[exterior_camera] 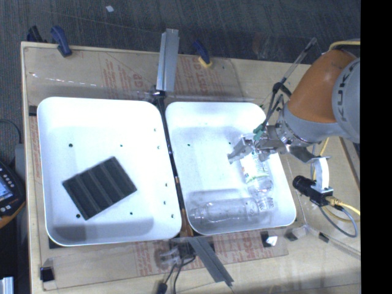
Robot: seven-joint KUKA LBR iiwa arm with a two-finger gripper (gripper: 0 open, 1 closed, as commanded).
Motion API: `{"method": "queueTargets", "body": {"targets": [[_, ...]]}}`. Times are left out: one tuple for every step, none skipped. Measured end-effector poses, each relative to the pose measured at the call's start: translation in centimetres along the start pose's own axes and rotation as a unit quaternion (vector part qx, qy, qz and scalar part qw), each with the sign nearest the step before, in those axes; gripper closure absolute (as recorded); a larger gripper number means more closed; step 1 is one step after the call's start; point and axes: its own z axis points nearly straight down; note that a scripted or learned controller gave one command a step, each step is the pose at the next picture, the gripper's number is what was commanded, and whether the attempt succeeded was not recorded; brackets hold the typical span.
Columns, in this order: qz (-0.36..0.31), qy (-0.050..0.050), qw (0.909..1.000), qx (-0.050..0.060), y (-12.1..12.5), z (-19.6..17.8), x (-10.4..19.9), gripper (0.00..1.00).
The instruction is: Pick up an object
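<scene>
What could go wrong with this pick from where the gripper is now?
The gripper sits over a clear plastic bottle that is smooth and rounded, so it may slip. A second clear bottle lies touching it near the right bin's front wall, so one could drag or knock the other.

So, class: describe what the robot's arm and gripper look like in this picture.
The arm is bulky and rounded, grey with a broad orange band above the wrist and part of dark lettering on its grey shell. Thin dark cables run along it toward the wrist. The gripper is small, metallic grey, with a touch of green beside it.
</scene>
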Motion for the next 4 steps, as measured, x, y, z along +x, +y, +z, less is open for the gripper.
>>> {"method": "queueTargets", "body": {"targets": [[-0.050,-0.002,0.9987,-0.003,2.8,1.8,-0.6,0.00],[0.039,-0.001,0.9992,-0.002,1.3,3.3,-0.7,0.00],[0.039,-0.001,0.9992,-0.002,1.3,3.3,-0.7,0.00],[0.039,-0.001,0.9992,-0.002,1.3,3.3,-0.7,0.00]]}}
